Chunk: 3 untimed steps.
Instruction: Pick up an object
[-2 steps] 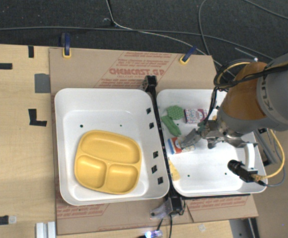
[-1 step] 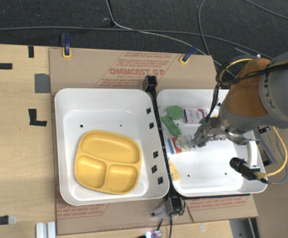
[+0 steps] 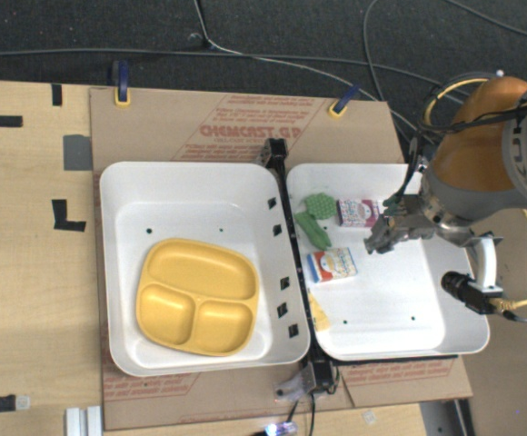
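The arm (image 3: 477, 157) comes in from three o'clock, its orange band uppermost and its grey wrist bent down and toward nine o'clock over the right bin (image 3: 427, 330). The gripper (image 3: 382, 240) hangs low above that bin's floor, in its upper middle part; whether it is wide or narrow I cannot tell, since it shows only as a dark blurred mass. Nothing can be seen held in it. A small box with a blue edge (image 3: 333, 265) lies at about eight o'clock from the gripper, near but apart. A small white and maroon packet (image 3: 357, 212) lies at about eleven o'clock, just beside it. A green object (image 3: 315, 218) lies at about ten o'clock, farther off, against the bin's left wall. The left bin (image 3: 123, 198) holds a yellow divided tray (image 3: 197, 295).
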Tool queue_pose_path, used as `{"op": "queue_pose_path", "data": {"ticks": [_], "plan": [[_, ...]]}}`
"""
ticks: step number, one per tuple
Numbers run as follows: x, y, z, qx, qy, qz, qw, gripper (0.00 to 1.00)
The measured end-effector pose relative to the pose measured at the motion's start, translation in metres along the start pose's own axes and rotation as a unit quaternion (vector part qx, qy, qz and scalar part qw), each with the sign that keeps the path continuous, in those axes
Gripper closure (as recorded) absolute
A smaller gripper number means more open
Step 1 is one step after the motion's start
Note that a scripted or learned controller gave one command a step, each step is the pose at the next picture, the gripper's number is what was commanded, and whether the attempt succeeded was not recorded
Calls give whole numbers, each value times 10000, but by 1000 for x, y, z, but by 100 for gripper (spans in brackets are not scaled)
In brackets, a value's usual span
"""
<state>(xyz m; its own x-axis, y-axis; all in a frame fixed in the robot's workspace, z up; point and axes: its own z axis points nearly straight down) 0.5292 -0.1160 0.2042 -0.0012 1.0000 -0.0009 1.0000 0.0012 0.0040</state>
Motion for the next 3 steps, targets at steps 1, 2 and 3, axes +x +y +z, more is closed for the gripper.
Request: {"op": "queue_pose_path", "data": {"ticks": [1, 2, 3], "plan": [[0, 1, -18, 17, 5, 0, 10000, 100], [50, 20, -7, 29, 11, -24, 10000, 100], [100, 49, -17, 17, 10, -28, 10000, 100]]}}
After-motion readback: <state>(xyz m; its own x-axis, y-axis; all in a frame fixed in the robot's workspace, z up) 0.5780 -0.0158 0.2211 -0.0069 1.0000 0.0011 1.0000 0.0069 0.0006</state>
